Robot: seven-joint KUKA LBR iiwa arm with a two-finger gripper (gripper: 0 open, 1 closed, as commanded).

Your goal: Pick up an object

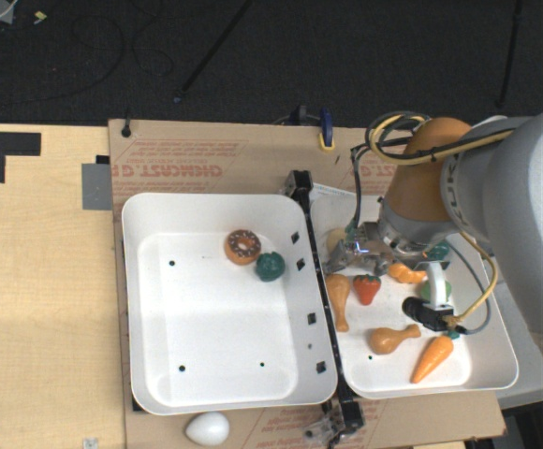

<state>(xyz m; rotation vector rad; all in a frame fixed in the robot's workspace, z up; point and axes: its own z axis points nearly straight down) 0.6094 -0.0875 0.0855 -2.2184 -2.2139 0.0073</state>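
Observation:
My gripper [358,253] is low in the right bin [496,368], near its back left part, under the grey arm with the orange band. Just below it lies a small red fruit [368,289], with a tan drumstick [337,301] to its left. A second drumstick [393,338] and an orange carrot [432,358] lie toward the bin's front. An orange piece [407,273] and a white and green object [435,289] sit to the right of the gripper. The view shows nothing held by the gripper.
The left bin [150,344] holds a brown donut [243,246] and a dark green ball [270,267] near its back. A white egg [206,428] lies on the bench in front of that bin. A black divider [315,297] runs between the bins. Cables loop beside the arm.

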